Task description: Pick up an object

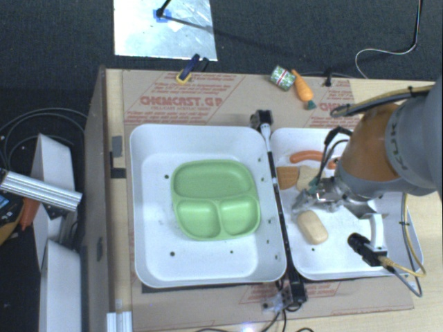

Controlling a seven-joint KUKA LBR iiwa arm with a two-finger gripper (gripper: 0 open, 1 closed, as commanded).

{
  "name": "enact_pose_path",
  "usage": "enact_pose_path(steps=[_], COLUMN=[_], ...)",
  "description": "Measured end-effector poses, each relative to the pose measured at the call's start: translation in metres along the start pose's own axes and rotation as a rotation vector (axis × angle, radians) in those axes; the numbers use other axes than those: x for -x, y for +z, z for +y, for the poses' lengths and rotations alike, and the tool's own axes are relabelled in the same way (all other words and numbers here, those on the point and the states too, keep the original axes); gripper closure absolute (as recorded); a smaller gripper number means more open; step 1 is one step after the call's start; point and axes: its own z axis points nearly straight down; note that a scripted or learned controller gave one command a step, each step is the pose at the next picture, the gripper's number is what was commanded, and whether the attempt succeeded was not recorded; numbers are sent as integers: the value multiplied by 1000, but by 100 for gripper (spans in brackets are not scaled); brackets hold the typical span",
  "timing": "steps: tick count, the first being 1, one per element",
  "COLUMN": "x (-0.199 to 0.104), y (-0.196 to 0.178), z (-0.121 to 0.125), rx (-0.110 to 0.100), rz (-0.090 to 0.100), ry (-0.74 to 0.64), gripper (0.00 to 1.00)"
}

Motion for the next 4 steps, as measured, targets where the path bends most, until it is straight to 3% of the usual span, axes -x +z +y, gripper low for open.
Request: enact_pose_path(steps=[1, 2, 4], x=[33, 19, 62], y=[-1, 3, 1], z=[83, 124, 127], rx=[3, -22, -9], rz=[-2, 1, 0], ry=[-2, -4, -2], gripper=[0, 0, 0])
